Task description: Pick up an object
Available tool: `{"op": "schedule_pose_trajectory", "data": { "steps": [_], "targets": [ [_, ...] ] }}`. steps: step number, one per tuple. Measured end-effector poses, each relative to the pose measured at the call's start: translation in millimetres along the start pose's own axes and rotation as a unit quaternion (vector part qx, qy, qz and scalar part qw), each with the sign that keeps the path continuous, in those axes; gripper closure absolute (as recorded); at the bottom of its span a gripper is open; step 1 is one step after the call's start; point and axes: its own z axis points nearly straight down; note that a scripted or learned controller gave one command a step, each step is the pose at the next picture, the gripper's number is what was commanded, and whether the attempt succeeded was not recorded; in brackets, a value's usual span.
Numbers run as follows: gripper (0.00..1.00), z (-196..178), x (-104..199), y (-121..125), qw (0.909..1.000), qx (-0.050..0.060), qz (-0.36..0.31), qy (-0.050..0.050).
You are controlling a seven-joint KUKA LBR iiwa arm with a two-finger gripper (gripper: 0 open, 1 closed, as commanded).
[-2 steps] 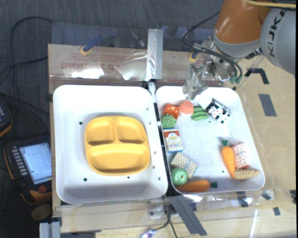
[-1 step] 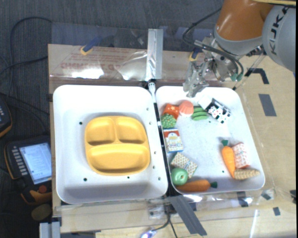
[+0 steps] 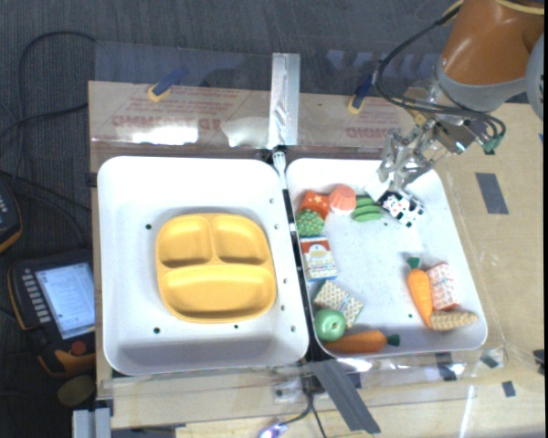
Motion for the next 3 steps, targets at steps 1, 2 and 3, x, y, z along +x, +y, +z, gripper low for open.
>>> {"op": "schedule_pose_trajectory", "data": {
  "steps": [1,2,3],
  "targets": [
    [1.0,-10.7,-2.3,0.5,1.0,0.0,0.0,-0.004],
    [1.0,127.2,-19.3,27.9,1.0,-0.002,0.004,0.0],
    [1.0,-26.8,-21.8,28.8,0.9911,0.0,0.133,-0.001]
  ]
}}
